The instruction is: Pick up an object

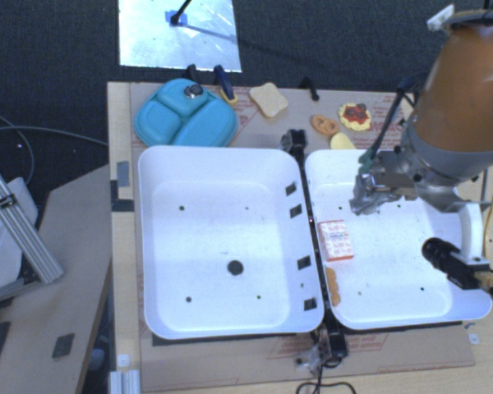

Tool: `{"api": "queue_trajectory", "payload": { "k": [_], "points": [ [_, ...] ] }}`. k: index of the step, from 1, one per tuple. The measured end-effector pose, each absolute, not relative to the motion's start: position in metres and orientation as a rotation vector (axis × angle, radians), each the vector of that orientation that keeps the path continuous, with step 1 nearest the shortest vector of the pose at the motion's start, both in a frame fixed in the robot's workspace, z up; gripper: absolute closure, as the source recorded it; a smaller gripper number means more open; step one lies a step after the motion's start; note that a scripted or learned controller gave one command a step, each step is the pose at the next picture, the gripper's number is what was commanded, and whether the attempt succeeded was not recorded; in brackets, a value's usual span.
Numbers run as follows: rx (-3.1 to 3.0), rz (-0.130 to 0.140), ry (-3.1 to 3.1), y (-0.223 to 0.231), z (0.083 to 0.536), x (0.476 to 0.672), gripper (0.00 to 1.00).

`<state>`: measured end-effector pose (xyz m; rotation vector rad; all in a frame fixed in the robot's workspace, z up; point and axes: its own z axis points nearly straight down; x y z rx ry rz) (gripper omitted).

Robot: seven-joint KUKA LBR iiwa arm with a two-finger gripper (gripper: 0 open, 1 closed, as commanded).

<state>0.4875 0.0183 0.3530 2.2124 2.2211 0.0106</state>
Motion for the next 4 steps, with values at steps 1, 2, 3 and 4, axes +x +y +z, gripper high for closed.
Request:
{"api": "queue_trajectory", "payload": {
  "k": [1,2,3,4],
  "points": [
    [2.211,0.009,2.227,0.058,0.399,0.498,1.0],
    [2.213,0.0,2.232,0.101,0.273,0.548,1.0],
    [2.224,-0.006,2.224,0.084,0.239,0.486,1.0],
    [2.233,-0.008,2.207,-0.038,0.181,0.514,1.0]
  ]
}}
